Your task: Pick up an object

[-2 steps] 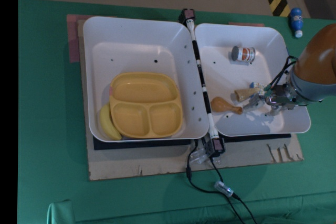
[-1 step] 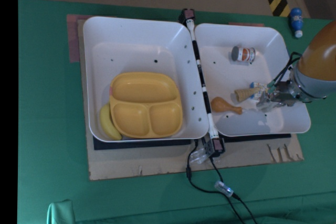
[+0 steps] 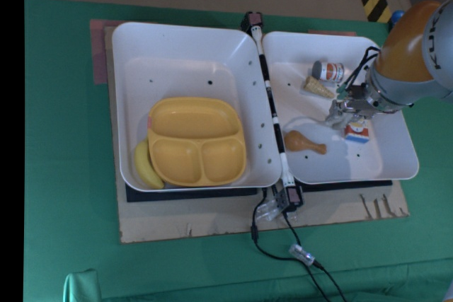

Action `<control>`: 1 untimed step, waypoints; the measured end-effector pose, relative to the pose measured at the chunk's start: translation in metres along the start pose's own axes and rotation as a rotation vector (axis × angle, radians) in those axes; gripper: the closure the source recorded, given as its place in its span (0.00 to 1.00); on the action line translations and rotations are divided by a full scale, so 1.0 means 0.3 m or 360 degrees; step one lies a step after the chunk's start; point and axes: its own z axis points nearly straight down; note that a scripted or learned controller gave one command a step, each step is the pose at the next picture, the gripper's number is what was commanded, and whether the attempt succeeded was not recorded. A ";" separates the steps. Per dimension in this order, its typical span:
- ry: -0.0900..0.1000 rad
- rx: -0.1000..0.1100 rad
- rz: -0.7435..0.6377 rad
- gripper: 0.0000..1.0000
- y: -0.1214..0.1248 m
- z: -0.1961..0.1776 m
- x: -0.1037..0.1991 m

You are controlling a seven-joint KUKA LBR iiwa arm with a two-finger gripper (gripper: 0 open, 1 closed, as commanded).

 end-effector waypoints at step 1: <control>0.0003 0.0001 -0.0001 0.00 0.000 0.002 0.004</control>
